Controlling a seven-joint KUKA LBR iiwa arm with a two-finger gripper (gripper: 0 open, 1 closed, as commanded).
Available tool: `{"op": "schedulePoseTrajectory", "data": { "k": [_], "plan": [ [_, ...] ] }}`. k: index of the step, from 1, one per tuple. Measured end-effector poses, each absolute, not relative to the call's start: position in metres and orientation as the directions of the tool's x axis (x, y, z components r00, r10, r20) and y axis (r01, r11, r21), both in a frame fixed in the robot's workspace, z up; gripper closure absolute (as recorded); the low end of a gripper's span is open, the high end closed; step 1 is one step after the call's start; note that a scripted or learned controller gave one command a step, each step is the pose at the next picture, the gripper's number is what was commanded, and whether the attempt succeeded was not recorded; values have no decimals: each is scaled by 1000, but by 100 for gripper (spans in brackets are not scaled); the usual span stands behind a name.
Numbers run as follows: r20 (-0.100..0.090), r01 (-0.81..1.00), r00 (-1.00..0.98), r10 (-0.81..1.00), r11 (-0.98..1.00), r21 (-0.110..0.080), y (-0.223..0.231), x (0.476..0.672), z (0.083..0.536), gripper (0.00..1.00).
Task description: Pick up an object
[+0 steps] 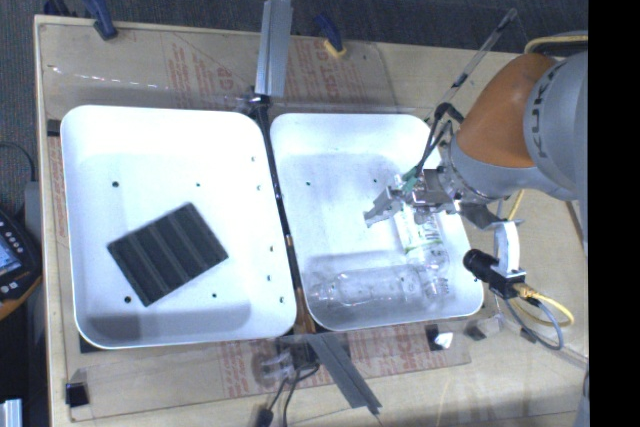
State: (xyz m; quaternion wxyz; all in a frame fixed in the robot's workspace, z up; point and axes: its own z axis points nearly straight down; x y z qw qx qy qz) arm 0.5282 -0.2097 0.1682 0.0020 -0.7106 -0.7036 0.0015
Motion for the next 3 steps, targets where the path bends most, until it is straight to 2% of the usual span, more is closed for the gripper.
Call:
{"op": "schedulePoseTrajectory", "data": {
  "k": [1, 2, 3],
  "plan": [
    [0, 919, 394, 919, -394, -2, -175, 552, 170, 0],
    [0, 954, 301, 954, -301, 0, -202, 518, 271, 0],
    [1, 982, 187, 982, -187, -5, -201, 536, 225, 0]
  ]
}}
